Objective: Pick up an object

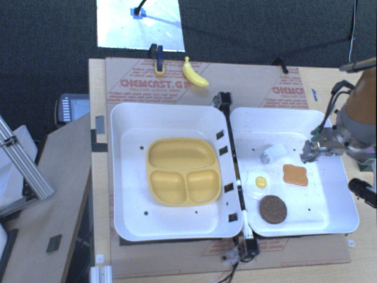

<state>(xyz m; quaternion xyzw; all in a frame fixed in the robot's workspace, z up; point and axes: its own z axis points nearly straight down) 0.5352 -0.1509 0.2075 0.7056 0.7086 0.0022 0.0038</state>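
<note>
While the tool (310,152) hangs right of frame above the orange slab (295,175), grip state unclear: approach step. Next: descend, centred on it.

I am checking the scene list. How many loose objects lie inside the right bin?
4: a small white cylinder near the middle, an orange slice to its right, a fried egg below it, and a brown round patty nearest the front. The arm may hide more.

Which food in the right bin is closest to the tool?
The orange toast, just below the tool. The egg, brown patty and white cylinder lie farther left.
</note>
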